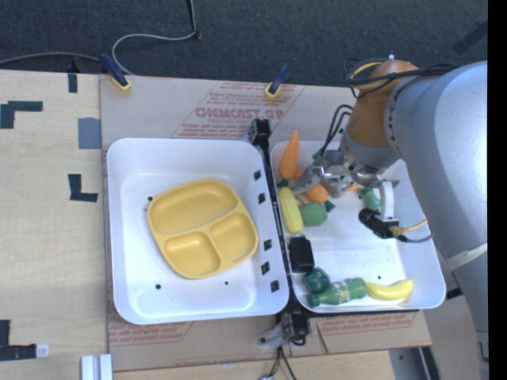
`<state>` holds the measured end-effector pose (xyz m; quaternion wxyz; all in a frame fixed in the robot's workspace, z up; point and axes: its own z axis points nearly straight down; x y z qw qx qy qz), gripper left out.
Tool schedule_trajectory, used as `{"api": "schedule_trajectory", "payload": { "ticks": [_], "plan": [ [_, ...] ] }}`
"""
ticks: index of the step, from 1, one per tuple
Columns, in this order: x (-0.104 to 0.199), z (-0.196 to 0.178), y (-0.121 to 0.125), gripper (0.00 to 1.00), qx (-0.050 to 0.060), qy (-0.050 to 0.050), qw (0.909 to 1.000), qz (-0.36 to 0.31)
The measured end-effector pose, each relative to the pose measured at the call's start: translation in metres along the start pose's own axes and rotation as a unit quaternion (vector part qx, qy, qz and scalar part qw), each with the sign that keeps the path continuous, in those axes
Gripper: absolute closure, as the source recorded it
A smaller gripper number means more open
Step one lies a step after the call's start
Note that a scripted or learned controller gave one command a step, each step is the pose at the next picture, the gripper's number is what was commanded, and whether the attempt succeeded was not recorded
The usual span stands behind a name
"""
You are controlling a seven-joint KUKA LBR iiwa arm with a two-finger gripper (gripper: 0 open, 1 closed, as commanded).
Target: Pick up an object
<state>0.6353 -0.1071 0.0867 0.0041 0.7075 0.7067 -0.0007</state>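
The arm's hand is down in the upper left part of the right-hand shallow white bin, among a cluster of toy foods; whether it is released or clenched I cannot tell, since the wrist covers it, and nothing can be seen gripped. The likeliest thing to pick is whatever lies directly under it: a small orange piece touching the hand, with a green rounded toy vegetable just below and a yellow corn cob lying along the bin's left wall. To do this step well, I judge the hand should settle on one item rather than straddling several, come down squarely, and lift straight up so neighbours are not dragged along; the crowding here makes a glancing or double grasp a real risk. Counting the right bin: one orange carrot near the top, one corn cob, one green vegetable, one small orange piece, one flat black block, one dark green broccoli-like piece, one green bottle-shaped toy and one yellow banana along the bottom edge. The left white bin holds one yellow three-compartment plastic plate. Both bins sit side by side on the cardboard-covered counter.
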Motion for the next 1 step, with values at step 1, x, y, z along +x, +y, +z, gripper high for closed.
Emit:
{"api": "schedule_trajectory", "payload": {
  "ticks": [1],
  "plan": [
    [0.0008,-0.0084,-0.0031,1.0,0.008,0.002,1.0,-0.001]
  ]
}}
